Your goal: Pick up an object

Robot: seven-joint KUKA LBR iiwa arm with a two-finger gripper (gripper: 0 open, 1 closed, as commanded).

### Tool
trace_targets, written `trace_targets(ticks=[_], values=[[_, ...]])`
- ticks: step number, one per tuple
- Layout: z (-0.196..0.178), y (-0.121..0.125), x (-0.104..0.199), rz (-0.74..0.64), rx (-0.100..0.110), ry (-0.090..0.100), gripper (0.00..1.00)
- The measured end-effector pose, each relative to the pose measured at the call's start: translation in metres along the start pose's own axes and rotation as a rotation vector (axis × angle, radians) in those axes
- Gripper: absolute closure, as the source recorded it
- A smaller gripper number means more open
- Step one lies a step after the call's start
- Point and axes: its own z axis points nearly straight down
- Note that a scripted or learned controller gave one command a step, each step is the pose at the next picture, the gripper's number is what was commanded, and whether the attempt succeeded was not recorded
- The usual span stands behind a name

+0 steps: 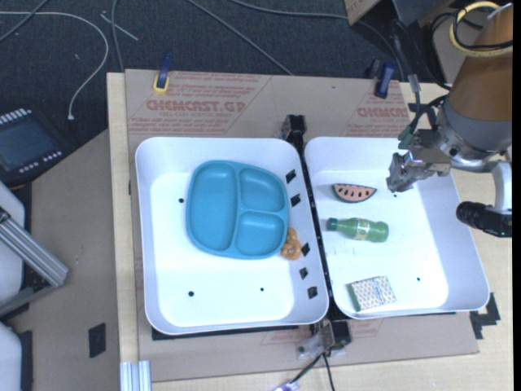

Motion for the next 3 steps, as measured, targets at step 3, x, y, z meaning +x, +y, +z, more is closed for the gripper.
trace_targets(ticks=[3], values=[[0.03, -0.017, 0.177, -0.002, 0.003, 0.0, 1.0]])
